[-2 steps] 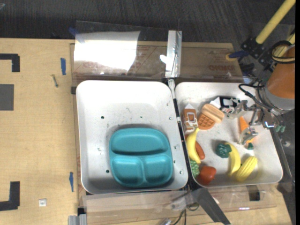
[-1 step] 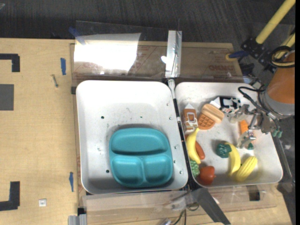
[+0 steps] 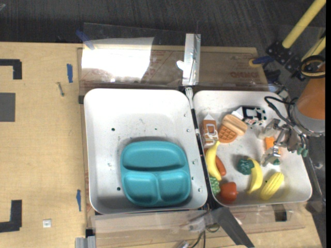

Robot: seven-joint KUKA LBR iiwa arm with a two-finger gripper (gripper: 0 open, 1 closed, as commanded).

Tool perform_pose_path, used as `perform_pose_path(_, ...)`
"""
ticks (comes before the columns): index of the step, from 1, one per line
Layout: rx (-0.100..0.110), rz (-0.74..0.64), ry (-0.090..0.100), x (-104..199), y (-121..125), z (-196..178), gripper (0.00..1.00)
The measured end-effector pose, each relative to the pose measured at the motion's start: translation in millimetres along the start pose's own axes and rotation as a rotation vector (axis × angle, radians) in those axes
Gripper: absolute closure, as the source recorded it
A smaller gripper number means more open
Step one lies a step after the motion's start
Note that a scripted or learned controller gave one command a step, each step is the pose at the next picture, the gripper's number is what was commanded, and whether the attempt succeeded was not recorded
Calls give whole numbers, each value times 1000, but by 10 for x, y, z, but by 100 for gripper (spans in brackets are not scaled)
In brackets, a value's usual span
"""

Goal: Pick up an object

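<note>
Two white bins sit side by side on the bench. At nine o'clock, the left bin (image 3: pixel 98 112) holds a teal divided tray (image 3: pixel 154 172) lying flat toward its near edge. At three o'clock, the right bin (image 3: pixel 300 187) carries a scatter of toy food. A small carton (image 3: pixel 209 129) lies against its left wall, with a waffle (image 3: pixel 231 128) just beside it. At seven o'clock in that bin, a banana (image 3: pixel 210 158) curves along the left wall, with a red sausage (image 3: pixel 221 167) touching it and a tomato (image 3: pixel 228 190) below. Near the centre lies a dark green vegetable (image 3: pixel 244 165), and just at its four o'clock sits a second banana (image 3: pixel 255 175) next to a yellow lemon (image 3: pixel 272 185). A black-and-white printed item (image 3: pixel 253 113) lies at twelve o'clock in the bin.

One arm enters from three o'clock, its orange band (image 3: pixel 313 101) above the bin's right wall. The gripper (image 3: pixel 276 148) hangs over the right side of the bin, near an orange piece (image 3: pixel 269 141); whether its fingers are apart or together cannot be told, and nothing is seen between them.
</note>
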State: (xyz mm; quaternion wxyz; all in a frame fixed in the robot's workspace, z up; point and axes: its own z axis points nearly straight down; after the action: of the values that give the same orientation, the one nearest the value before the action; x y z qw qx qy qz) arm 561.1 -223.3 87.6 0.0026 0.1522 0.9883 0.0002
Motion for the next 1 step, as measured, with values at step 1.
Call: perform_pose_path(1, 0, 44, -1, 134, -35, -1, 0)
